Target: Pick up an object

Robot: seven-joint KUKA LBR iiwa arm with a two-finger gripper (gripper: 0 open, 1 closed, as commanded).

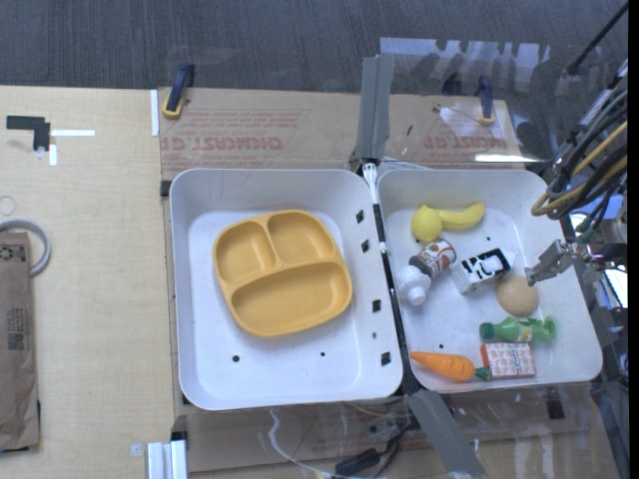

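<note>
The claw [544, 265] sits at the 3 o'clock edge of the right bin [559, 375], low over its floor, with cables rising behind it toward 1 o'clock. Its metal tips angle toward 8 o'clock and end just beside a tan round object [517, 296]; whether they touch it cannot be determined. Nothing is seen between the tips, and the width of their gap cannot be made out.

Contents of the right bin: a yellow banana [461, 215] at 12 o'clock, with a yellow lemon [426, 224] touching its left end. Near the centre lies a small bottle [423, 268], white cap pointing to 7 o'clock. Just beside it, toward 3 o'clock, is a white box with black markings [482, 267]. Below the tan round object, a green bottle [517, 330] lies on its side. Directly under it is a red and white packet [509, 360]. An orange carrot [444, 366] rests at 6 o'clock, its green end touching the packet.

The left bin [195, 347] holds a yellow divided plate [283, 271], three compartments, lying flat near the centre.

On the table [90, 267], at 9 o'clock, a brown paper bag [17, 337] lies at the edge.
</note>
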